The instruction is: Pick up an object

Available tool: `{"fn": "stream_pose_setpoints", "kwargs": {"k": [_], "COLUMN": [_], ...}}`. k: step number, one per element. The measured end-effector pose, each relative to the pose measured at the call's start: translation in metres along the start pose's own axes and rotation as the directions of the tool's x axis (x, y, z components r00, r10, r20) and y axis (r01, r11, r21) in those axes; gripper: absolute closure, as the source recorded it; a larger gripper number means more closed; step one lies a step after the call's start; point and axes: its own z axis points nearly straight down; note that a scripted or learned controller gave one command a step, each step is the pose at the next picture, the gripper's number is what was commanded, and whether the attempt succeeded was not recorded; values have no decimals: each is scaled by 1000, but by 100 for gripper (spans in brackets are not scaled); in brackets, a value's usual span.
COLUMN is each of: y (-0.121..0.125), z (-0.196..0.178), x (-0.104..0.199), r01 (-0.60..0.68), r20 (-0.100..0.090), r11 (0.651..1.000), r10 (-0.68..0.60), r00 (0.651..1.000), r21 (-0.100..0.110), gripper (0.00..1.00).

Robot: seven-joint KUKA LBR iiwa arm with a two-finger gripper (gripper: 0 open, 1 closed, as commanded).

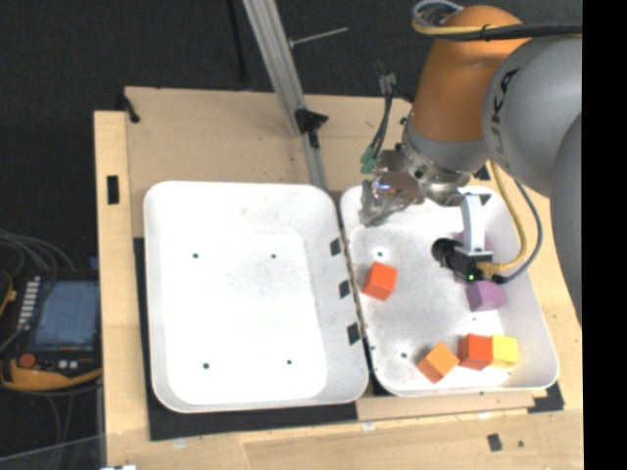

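Five small blocks lie loose in the right-hand shallow white plastic bin [534, 336], and none of them is in my grasp: the pick, as I judge it, is yet to be made. My tool [377, 204] hangs over the bin's upper left corner, close to the seam with the left-hand white bin [167, 262]; nothing shows between its fingers, and whether they are spread or closed I cannot tell from this slant. Nearest me is the orange-red cube [380, 280], alone just below the tool. The pale purple block [486, 295] sits near my wrist's cabling. Along the bin's lower edge cluster the orange cube [439, 361], the red cube [476, 351] and the yellow cube [505, 350], packed tight enough to crowd a grasp. A slanted metal pole [284, 76] crosses the wooden table [216, 140] behind.
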Motion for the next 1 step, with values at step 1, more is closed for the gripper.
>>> {"fn": "stream_pose_setpoints", "kwargs": {"k": [1], "y": [12], "z": [2], "x": [55], "r01": [3], "r20": [-1], "r11": [1000], "r10": [-3], "r00": [1000], "r21": [-5], "gripper": [100]}}
